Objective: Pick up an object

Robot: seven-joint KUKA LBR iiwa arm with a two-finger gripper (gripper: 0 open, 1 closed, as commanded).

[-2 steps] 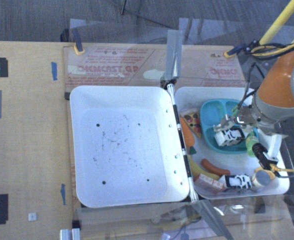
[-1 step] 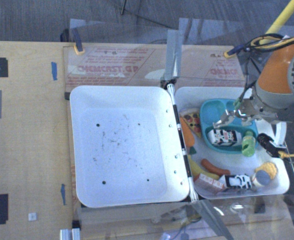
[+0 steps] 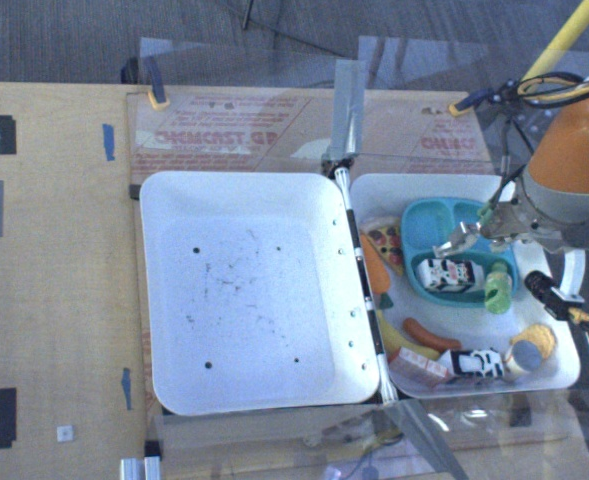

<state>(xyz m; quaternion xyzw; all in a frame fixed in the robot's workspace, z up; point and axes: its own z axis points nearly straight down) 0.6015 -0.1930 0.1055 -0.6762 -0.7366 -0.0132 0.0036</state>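
The right bin [image 3: 379, 190] holds a heap of small items. A teal divided dish [image 3: 429, 218] lies at its middle, with a black-and-white toy [image 3: 448, 273] in the near section. A green bottle [image 3: 498, 288] leans at the dish's right rim. My gripper [image 3: 457, 240] hangs over the dish just above the toy, its fingers slightly apart with nothing between them. An orange carrot [image 3: 377, 268] lies along the bin's left wall.
Near the right bin's front lie a red sausage [image 3: 430, 335], a banana [image 3: 394, 338], a pink packet [image 3: 419, 368], a second black-and-white toy [image 3: 479, 364] and a yellow round piece [image 3: 536, 343]. The left bin [image 3: 244, 288] stands beside it, sharing a wall.
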